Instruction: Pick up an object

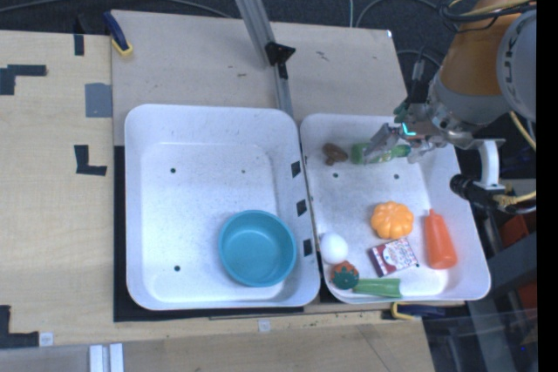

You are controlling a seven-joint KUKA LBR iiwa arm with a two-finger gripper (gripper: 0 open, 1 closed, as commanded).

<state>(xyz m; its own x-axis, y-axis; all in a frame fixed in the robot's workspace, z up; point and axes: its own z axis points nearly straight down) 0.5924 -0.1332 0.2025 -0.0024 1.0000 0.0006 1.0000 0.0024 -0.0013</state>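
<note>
Looking down at the bench, we see the gripper (384,145) low in the upper part of the right bin (462,274), right of centre in the frame, over a green object (364,153); whether its jaws are wide, narrow or closed on that object we cannot tell. A brown piece (335,153) lies just left of it. Lower in that bin sit an orange pumpkin (391,219), an orange-red bottle (439,241), a small red packet (394,257), a white egg (333,246) and a green stalk (377,287). A blue bowl (256,248) rests in the left bin (174,144), lower centre
</note>
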